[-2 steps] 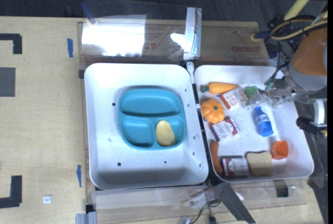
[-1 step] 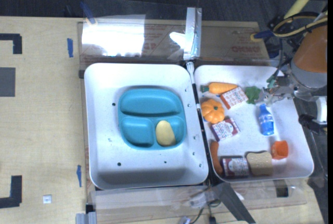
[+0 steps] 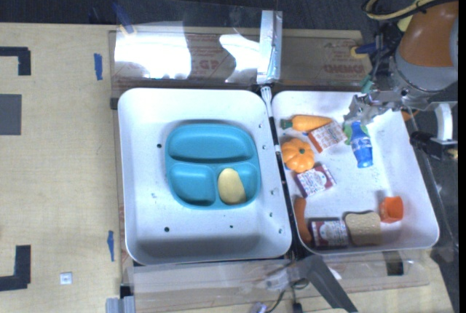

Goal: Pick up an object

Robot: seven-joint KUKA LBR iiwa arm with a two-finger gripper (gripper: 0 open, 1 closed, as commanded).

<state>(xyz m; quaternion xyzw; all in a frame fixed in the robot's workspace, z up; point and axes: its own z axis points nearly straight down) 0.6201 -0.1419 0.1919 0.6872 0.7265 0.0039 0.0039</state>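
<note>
Two shallow white bins sit side by side on a pale wooden bench, seen from above at a slant. The left bin (image 3: 138, 122) holds a blue divided tray (image 3: 207, 151), and a yellow, egg-shaped object (image 3: 231, 185) rests in the tray's lower right compartment.

The right bin (image 3: 419, 180) is the cluttered one. Near its upper left lies an orange carrot (image 3: 312, 122), with a small red-and-white packet (image 3: 327, 137) just beside it. Below them sits a small orange pumpkin (image 3: 298, 155), and under that a dark red packet (image 3: 314, 180). Along the bottom edge lie a dark jar with a label (image 3: 329, 231) and a brown, bread-like slice (image 3: 362, 227), touching each other. An orange cup-like piece (image 3: 392, 208) sits at the lower right. A blue-and-white bottle (image 3: 362, 148) lies in the upper middle of the bin.

The grey arm with its orange band (image 3: 429, 38) reaches in from the upper right of the frame. Its gripper (image 3: 362, 110) hangs over the upper part of the right bin, just above the bottle. I cannot tell how it is set, nor whether it touches the bottle or anything else.
</note>
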